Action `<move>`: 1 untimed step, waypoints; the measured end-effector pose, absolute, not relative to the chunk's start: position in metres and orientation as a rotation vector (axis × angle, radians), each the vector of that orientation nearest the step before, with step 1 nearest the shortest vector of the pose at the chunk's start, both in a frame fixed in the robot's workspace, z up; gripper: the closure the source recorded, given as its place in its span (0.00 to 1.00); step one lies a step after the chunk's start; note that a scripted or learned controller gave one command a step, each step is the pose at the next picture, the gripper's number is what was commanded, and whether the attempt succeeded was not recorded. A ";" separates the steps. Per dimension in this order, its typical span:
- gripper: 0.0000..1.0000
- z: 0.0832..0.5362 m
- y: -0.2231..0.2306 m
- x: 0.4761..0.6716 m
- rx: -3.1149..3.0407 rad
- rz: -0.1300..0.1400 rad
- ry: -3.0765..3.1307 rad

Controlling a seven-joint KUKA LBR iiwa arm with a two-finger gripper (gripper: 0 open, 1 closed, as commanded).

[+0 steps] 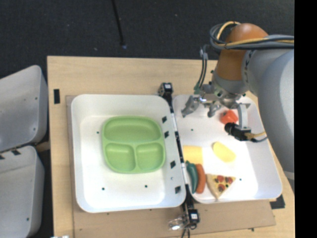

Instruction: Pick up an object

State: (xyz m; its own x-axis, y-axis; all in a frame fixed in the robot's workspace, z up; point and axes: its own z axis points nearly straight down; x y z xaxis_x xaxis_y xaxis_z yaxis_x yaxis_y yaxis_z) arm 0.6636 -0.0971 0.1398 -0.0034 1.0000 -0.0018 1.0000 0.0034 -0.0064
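Observation:
My gripper (200, 108) hangs over the far end of the right bin (262, 182), open, with nothing between its fingers. Just to its right lies a small red-orange object (229, 116), partly hidden by the wrist. Nearer the front lie a yellow block (193, 155) and a yellow oval piece (224, 151). A pizza slice toy (219, 184), an orange sausage-shaped piece (199, 178) and a green piece (190, 172) sit at the bin's near left corner.
The left bin (89, 192) holds a green divided plate (133, 144). A ridge with black clips (174, 143) separates the two bins. The arm's grey body and cables (267, 78) cover the right bin's far right side.

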 end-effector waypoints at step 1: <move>0.00 0.096 -0.099 0.663 -2.218 0.009 -2.221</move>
